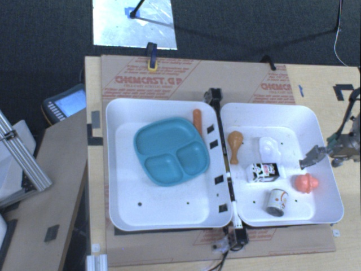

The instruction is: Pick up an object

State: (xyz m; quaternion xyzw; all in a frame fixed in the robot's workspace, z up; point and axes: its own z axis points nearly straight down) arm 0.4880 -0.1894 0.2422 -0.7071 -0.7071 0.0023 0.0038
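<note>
Gripper [311, 158] at the right bin's [324, 134] 3 o'clock edge, nothing between its fingers.

Arm enters from the right; whether the fingers are open or shut I cannot tell at this size, though one dark finger tip sits above the white floor, apart from every object. Right bin contents: orange-pink rounded toy [305, 183] at 4 o'clock, just below the gripper; small tin can [276, 201] on its side at 6 o'clock; black-and-white box [263, 171] near centre; white lump [269, 147] above it; tan drumstick-shaped piece [234, 144] at 9 o'clock. Left bin [121, 208]: teal divided plate [171, 151] at centre, with an orange stick [197, 120] at the plate's 1 o'clock, near the dividing wall.
</note>
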